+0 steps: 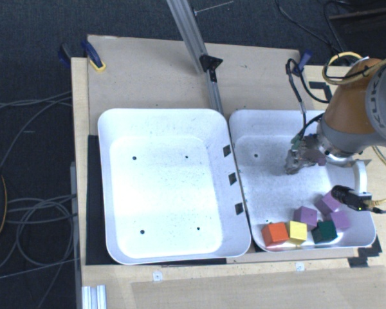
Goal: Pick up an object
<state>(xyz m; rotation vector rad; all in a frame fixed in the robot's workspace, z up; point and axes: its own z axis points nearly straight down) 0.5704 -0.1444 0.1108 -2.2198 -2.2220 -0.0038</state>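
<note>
A pale wooden table stood on dark carpet, with loose cables trailing over the floor at the left. A blue and yellow clamp gripped the table's far left corner. Two shallow white bins sat side by side on the table: the left bin had a speckled floor, and the right bin was joined to it along a row of small dark clips. A slanted metal pole rose from between the bins at their far edge.

The blocks lay clustered in the near right corner of the right bin. From left to right they were an orange block, a yellow block, a purple block, a dark green block and two more purple blocks, packed close and partly touching.

The grey arm with its orange band reached in from the right. The gripper pointed down over the middle of the right bin, farther back than the blocks and apart from them. Whether its tips were apart or together could not be told.
</note>
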